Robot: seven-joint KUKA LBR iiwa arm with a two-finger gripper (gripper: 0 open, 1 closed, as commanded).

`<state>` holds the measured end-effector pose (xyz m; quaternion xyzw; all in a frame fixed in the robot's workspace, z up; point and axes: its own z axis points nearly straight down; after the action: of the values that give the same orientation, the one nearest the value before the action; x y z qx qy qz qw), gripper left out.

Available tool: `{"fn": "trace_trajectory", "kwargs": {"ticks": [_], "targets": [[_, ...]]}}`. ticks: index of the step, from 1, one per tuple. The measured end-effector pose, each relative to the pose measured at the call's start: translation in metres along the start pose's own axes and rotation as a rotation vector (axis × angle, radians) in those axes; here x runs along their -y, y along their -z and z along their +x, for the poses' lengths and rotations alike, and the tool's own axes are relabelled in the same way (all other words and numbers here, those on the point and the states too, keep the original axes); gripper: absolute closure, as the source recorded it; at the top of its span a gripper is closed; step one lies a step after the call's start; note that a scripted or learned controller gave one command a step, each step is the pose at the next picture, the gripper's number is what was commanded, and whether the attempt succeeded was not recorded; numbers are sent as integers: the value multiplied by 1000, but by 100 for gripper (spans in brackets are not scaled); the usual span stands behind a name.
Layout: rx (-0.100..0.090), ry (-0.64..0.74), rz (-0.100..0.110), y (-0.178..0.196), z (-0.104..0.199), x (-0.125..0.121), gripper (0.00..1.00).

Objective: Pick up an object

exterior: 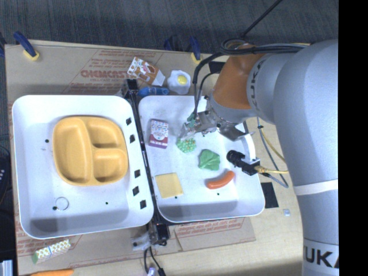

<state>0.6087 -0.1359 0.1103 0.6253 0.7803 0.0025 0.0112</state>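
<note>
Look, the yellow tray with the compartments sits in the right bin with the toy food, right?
Not quite. The camera view shows the yellow tray in the left bin. The toy food, like the sausage and the cheese slice, lies in the right bin.

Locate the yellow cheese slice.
The yellow cheese slice lies flat in the right bin, near its front-left corner, below the red carton and left of the sausage.
</note>
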Motion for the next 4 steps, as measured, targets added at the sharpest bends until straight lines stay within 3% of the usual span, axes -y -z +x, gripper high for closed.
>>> {"fn": "trace_trajectory", "kwargs": {"ticks": [1, 2, 3, 4], "targets": [[0, 0, 0, 0, 0, 0, 0], [-16, 49, 22, -18, 36, 18, 0], [-16, 138, 19, -19, 28, -55, 0], [-15, -66, 24, -19, 33, -23, 0]]}}
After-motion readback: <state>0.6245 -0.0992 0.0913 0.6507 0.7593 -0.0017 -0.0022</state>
